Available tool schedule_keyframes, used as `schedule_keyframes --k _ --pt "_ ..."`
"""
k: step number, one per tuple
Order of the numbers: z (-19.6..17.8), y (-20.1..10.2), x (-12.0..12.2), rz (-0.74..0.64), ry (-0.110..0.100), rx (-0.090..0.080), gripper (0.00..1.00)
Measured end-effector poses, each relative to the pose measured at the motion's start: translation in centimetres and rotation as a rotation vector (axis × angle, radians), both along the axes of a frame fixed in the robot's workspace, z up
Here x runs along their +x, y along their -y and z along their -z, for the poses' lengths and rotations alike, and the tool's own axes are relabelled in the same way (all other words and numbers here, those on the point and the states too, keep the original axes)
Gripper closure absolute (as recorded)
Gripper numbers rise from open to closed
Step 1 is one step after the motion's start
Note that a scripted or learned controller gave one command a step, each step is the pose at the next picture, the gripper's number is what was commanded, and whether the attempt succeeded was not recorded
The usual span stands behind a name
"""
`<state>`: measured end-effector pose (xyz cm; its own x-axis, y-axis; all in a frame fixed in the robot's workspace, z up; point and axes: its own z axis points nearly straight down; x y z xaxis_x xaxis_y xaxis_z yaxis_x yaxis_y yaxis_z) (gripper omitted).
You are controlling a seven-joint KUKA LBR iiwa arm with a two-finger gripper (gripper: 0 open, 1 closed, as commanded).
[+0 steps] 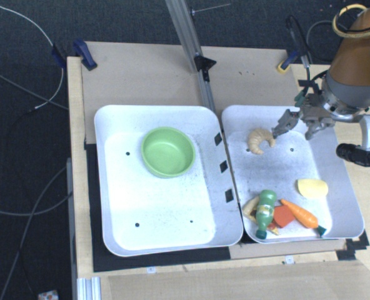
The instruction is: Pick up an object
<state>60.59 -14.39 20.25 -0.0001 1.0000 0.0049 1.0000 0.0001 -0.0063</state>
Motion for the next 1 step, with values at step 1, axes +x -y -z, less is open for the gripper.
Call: schedule_keyframes --k 1 --pt "4.45 0.30 0.42 0.001 -0.007 0.000 0.00"
